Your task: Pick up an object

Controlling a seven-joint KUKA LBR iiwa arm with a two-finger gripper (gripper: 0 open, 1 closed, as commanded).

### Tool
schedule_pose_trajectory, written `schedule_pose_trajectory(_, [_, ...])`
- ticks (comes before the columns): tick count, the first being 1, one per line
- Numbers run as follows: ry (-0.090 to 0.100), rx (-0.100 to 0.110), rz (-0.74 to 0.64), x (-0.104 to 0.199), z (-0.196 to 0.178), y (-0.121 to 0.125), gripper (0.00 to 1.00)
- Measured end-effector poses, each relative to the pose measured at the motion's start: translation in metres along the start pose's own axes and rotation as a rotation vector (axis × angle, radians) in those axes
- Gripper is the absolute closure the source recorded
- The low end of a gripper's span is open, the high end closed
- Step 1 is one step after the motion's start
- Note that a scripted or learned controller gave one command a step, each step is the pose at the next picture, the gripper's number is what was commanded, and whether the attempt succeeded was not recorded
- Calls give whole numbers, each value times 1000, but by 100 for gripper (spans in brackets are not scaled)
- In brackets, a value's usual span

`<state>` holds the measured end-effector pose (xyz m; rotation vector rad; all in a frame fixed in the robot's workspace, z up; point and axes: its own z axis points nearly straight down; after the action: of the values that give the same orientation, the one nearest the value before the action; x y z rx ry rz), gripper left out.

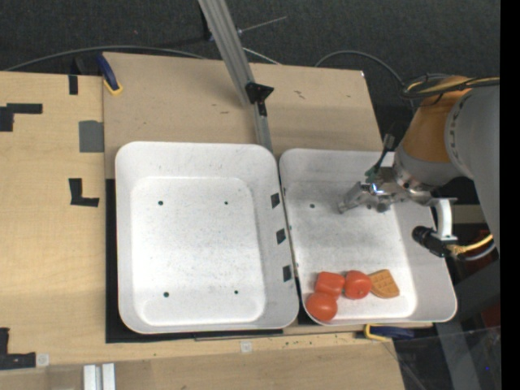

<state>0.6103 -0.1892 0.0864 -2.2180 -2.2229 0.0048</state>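
Three red round pieces point(335, 291) lie bunched at the near edge of the right bin point(325, 177), with an orange-brown cracker-like piece point(384, 283) just to their right. My gripper point(354, 201) hangs over the middle of the right bin, well behind those pieces and apart from them. Its dark fingers point left and down, and nothing shows between them. How far apart they stand is too small to read.
The left bin point(195, 234) sits beside the right one, joined by black clips. A grey metal pole point(231, 43) slants across the bench at the back. My arm point(455, 136) with its orange band fills the right side.
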Motion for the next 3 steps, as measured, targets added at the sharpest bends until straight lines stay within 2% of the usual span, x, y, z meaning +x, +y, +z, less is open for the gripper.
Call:
schedule_pose_trajectory(1, [0,-1,0,0,-12,0,100])
schedule_pose_trajectory(2, [0,-6,1,1,-55,5,100])
schedule_pose_trajectory(3, [0,-8,0,8,-116,6,100])
